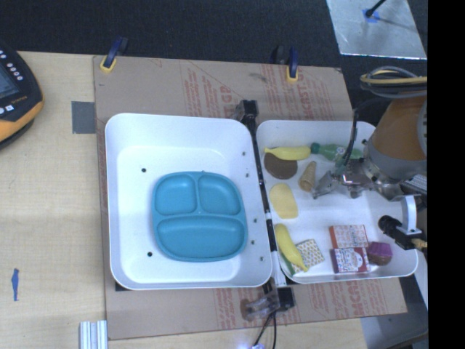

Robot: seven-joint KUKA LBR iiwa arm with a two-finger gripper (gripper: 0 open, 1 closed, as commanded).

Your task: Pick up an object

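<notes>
Divided plate (pixel 198 215) in left bin (pixel 123 140), food items in right bin (pixel 320 129), arm (pixel 396 140) over its right side

I see a blue tray (pixel 198 216) lying in the left bin (pixel 123 133), a cardboard sheet (pixel 182 82) under both bins, clamps (pixel 112 53) at its far edge, and a yellow pendant (pixel 14 93) on the tabletop (pixel 43 217).

wooden bench (pixel 51 195), cardboard sheet (pixel 182 86), dark floor (pixel 182 13)

Arm (pixel 398 140) cut off at right, hand (pixel 328 184) fingers too blurred to read, green item (pixel 330 150) partly hidden
</notes>
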